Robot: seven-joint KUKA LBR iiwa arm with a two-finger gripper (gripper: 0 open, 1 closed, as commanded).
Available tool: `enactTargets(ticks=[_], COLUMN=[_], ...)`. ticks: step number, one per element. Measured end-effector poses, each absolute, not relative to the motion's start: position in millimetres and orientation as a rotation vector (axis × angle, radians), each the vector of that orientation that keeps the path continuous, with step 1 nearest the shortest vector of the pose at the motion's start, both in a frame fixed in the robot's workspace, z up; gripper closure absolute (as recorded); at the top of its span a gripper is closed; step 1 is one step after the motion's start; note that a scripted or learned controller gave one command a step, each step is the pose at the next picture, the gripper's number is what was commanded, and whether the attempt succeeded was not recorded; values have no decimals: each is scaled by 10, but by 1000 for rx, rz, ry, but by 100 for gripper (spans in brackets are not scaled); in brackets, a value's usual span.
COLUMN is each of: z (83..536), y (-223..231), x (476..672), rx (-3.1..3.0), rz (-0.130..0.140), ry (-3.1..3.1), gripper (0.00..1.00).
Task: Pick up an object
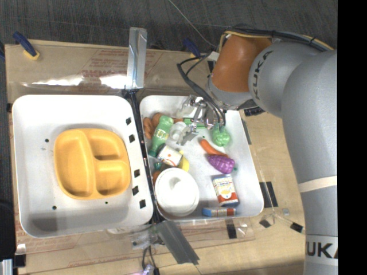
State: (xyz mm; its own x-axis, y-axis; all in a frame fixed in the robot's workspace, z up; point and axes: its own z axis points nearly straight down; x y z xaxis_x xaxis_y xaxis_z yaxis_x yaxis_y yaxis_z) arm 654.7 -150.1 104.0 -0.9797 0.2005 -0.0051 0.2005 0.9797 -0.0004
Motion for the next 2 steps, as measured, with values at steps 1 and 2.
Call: enactTargets(ticks=[1,2], z=[1074,1073], y=[-1860,-1854], x=[6372,6373], rx=[532,531], rz=[-1,0], ry=[3097,3097], gripper=[0,0])
